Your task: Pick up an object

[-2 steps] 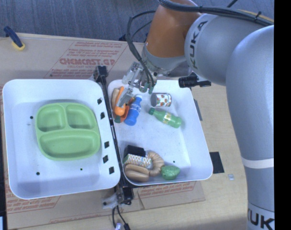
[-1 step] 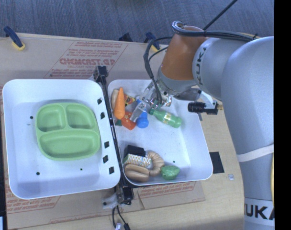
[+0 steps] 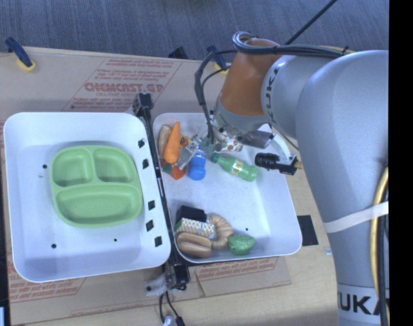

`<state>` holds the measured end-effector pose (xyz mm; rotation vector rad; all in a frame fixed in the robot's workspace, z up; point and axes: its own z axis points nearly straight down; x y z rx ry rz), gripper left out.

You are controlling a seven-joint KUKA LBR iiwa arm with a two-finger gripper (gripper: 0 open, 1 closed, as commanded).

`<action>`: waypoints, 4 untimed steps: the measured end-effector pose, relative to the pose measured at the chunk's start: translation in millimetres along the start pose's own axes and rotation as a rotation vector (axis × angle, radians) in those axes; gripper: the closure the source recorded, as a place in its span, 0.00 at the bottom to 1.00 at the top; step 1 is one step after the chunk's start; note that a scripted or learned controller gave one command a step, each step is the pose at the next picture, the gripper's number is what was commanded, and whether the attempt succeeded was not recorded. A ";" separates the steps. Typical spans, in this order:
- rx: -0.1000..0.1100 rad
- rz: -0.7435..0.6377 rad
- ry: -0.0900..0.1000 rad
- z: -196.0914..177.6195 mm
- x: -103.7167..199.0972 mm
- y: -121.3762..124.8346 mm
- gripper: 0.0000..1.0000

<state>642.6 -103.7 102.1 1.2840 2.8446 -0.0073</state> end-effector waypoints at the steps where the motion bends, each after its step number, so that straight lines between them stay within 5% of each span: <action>1: 0.002 0.247 0.001 0.5 -0.2 0.6 0.00; 2: 0.016 0.702 0.022 10.0 23.5 -25.1 0.00; 3: 0.018 0.697 0.024 -0.1 23.5 -24.7 1.00; 4: 0.011 0.476 0.020 -112.0 88.7 -16.4 1.00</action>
